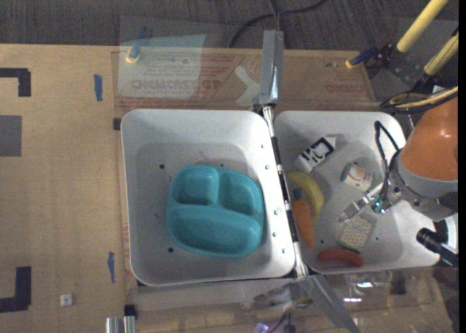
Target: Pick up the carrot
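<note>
Against the dividing wall of the right bin [393, 124] lies the carrot [303, 224], touching a banana [309, 188]. Well right of the carrot, the gripper [362, 206] hovers over a cracker [355, 233]; whether its jaws are apart, I cannot tell. Risk: the wall blocks one finger, or the banana gets grabbed instead.

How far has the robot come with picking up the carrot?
Nothing looks done yet. The carrot lies in the right bin, against its left wall, just below the banana. In hand: the tool is low inside the same bin, to the right of the carrot and apart from it, above a waffle-like square. Left: to move across to the carrot, grip it and lift it.
</note>
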`<state>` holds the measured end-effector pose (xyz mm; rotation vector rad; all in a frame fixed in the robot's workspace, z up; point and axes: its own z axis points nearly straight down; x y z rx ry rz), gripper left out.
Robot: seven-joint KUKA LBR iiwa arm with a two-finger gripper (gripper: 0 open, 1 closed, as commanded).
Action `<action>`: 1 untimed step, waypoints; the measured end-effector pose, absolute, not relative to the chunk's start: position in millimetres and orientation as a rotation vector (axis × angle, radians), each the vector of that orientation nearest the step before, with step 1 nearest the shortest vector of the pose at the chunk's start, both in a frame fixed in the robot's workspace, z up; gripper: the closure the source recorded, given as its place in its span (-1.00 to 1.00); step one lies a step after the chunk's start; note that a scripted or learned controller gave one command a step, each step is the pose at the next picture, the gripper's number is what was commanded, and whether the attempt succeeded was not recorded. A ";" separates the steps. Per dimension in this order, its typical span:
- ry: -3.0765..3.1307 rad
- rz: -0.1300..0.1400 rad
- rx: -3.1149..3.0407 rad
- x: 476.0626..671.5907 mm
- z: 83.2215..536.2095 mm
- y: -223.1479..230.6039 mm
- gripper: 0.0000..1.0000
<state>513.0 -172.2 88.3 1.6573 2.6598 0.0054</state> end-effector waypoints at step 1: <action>2.645 0.007 1.658 515.2 99.7 -175.8 1.00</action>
